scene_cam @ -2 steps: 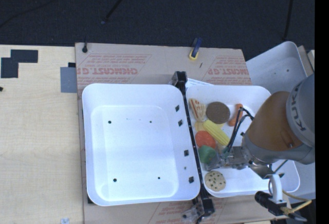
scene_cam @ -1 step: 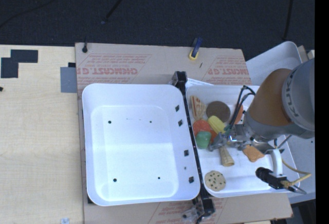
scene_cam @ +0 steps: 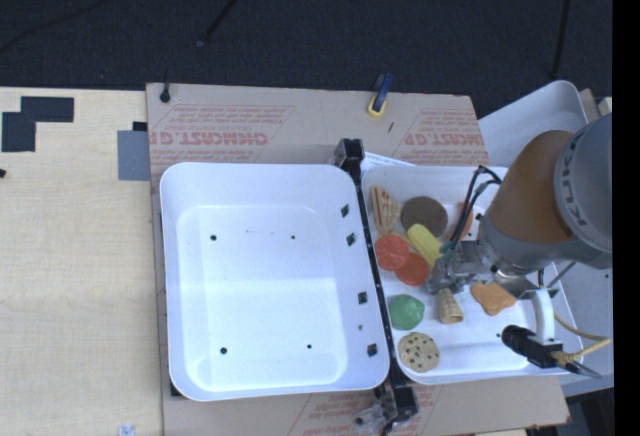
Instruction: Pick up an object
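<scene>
Seen from above, two shallow white bins sit side by side on a table. The left bin holds nothing that can be made out. The right bin holds a scatter of small toy foods, and the grey arm with its orange band reaches over it from the right.

The gripper is low in the middle of the right bin. Around it lie a yellow piece, a red disc, an orange-red disc, a tan cone just below it, and an orange piece to its right. Further off are a brown disc, a waffle-like piece, a green disc and a cookie.

Whether the fingers are released or clenched cannot be told; the gripper's body hides them, and nothing is visibly held.

Judging by the low position among the toys, the step in hand appears to be the descent or grasp itself. The likeliest targets are the yellow piece or the orange-red disc, which sit closest. The next move calls for a firm close on one item, then a straight lift clear of the crowded neighbours.
</scene>
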{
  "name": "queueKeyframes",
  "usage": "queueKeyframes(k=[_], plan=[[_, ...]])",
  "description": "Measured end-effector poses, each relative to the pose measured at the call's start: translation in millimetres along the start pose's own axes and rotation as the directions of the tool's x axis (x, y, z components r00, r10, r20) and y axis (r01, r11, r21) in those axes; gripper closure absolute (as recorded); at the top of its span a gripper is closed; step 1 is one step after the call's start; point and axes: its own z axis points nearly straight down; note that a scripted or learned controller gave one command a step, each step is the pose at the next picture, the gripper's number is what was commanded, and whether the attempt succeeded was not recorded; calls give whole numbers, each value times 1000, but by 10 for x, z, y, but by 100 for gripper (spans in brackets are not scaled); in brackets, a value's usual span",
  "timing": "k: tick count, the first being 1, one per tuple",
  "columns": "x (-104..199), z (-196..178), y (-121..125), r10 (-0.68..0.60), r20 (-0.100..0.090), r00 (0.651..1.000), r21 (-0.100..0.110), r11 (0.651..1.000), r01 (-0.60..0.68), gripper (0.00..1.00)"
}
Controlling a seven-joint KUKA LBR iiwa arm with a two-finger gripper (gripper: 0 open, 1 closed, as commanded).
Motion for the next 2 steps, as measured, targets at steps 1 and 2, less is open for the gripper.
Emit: queueKeyframes(k=[1, 2], plan=[[746, -954, 79, -13, 0, 1000, -10, 1000, 13, 100], [1245, -1252, 248, -8, 2, 1000, -4, 1000, 8, 100]])
